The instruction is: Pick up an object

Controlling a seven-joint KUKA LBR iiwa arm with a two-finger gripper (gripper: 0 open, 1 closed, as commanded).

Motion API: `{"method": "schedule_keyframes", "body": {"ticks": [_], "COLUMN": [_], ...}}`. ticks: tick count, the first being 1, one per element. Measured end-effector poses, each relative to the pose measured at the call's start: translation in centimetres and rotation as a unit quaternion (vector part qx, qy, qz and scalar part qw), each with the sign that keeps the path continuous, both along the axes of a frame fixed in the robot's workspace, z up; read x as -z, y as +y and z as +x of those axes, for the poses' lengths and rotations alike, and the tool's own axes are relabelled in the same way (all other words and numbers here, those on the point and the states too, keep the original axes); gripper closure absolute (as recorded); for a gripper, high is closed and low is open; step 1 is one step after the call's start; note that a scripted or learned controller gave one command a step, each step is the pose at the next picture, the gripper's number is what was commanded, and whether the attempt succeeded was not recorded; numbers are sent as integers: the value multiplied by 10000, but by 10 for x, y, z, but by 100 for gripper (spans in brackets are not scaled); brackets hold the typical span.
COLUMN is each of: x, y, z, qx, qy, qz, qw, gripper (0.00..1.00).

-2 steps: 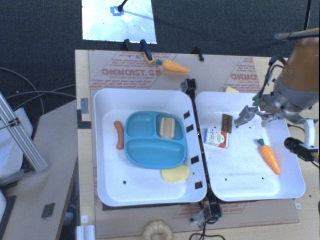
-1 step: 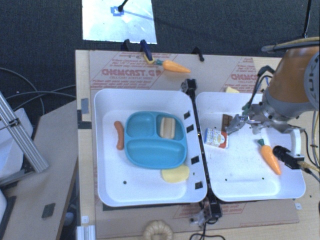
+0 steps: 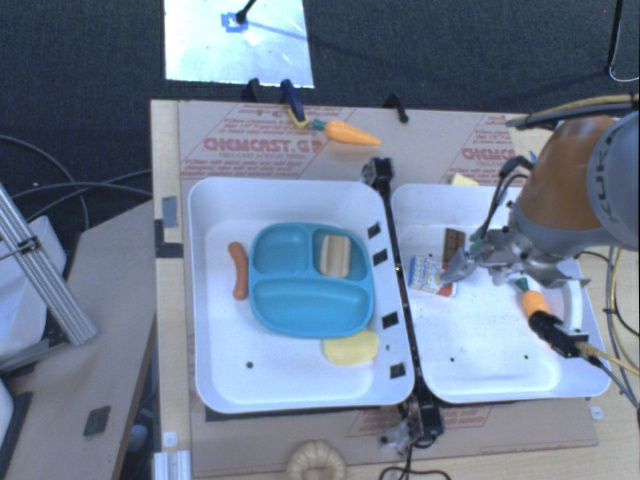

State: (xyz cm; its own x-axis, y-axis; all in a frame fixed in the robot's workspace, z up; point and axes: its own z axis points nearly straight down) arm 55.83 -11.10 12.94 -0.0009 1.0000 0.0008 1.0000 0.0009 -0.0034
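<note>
The claw hangs low in the right bin, tips right at a small colourful packet; I can't tell its grip. A brown bar lies just behind it.

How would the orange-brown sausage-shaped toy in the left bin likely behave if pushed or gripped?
The orange-brown sausage-shaped toy looks round along its length, so it would probably roll sideways when nudged. It lies beside the blue divided plate, which may stop it. Its smooth surface might slip between fingers.
</note>
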Motion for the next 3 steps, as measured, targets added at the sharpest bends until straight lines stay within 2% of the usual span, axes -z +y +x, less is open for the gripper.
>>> {"method": "schedule_keyframes", "body": {"ticks": [1,2,3], "x": [44,29,-26], "y": [1,1,10], "z": [2,6,2], "qx": [1,-4,-17], "qy": [-26,-94,-48], "qz": [15,-1,-7], "qw": [10000,10000,10000], "gripper": [0,100,100]}}
